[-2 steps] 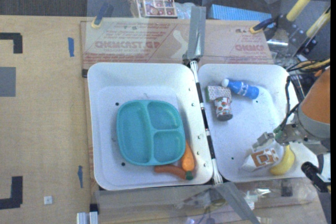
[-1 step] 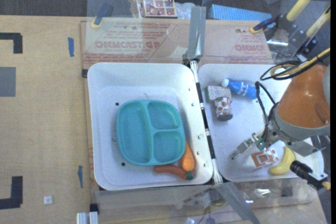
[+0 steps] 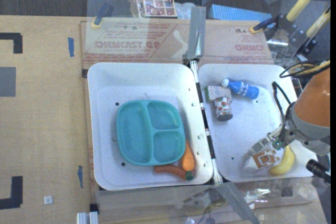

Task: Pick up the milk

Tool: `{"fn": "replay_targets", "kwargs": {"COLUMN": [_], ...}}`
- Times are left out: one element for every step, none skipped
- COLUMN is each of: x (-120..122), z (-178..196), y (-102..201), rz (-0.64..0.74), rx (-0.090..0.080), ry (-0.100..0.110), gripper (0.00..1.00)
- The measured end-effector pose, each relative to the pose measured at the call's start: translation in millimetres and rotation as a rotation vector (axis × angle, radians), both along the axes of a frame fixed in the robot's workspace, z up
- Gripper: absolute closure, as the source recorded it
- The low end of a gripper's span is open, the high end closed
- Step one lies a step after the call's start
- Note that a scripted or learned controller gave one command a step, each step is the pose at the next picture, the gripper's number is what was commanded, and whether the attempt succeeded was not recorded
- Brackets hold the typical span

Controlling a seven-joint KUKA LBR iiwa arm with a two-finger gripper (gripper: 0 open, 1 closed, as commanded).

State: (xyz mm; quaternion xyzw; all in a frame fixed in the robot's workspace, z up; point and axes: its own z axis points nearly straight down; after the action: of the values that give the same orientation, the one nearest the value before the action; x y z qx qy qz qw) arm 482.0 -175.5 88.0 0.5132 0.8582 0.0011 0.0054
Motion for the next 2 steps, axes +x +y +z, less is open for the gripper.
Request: {"fn": "replay_targets", "kwargs": {"x": [0, 1], "z": [1, 0], "y": [45, 30], "rz": [0.153, 0.081], "rx": [0.0, 0.003], "ry": [0.002, 0.0], "gripper": [0.0, 0.0]}}
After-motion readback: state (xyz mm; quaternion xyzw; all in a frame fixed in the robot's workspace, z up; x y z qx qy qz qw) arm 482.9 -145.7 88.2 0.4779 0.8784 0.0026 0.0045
